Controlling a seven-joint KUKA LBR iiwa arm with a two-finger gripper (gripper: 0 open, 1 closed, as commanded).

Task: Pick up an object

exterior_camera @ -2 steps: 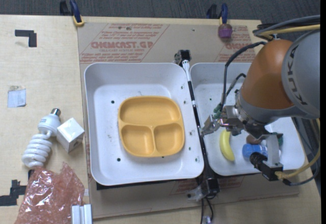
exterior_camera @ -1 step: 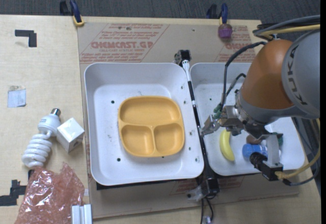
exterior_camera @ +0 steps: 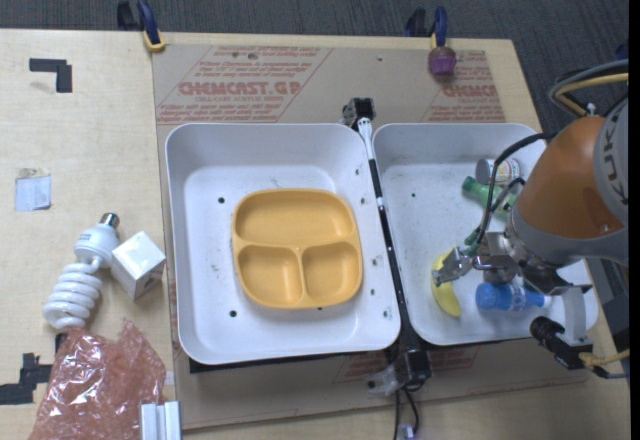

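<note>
- The tool (exterior_camera: 470,263) sits low in the right bin (exterior_camera: 420,178), at the lower right of the frame, under the grey and orange arm (exterior_camera: 570,198); how it is set, and whether it has hold of anything, I cannot tell, because the wrist hides much of it.
- A yellow object (exterior_camera: 445,296) lies just below and left of the tool, near the bin's lower edge; contact between them is unclear.
- A blue object (exterior_camera: 500,298) lies just right of the yellow one, partly under the arm's hardware.
- A green object (exterior_camera: 478,190) lies higher in the same bin, its right part hidden by the arm.
- The upper left of the right bin's floor is bare white.
- The left bin (exterior_camera: 200,228) holds a yellow divided plate (exterior_camera: 297,248), with open floor around it.
- On the worktop (exterior_camera: 70,158) at lower left lie a spiral bulb (exterior_camera: 80,278), a small white cube (exterior_camera: 138,263) and crumpled pink wrap (exterior_camera: 95,388), which the bottom edge of the frame cuts off.
</note>
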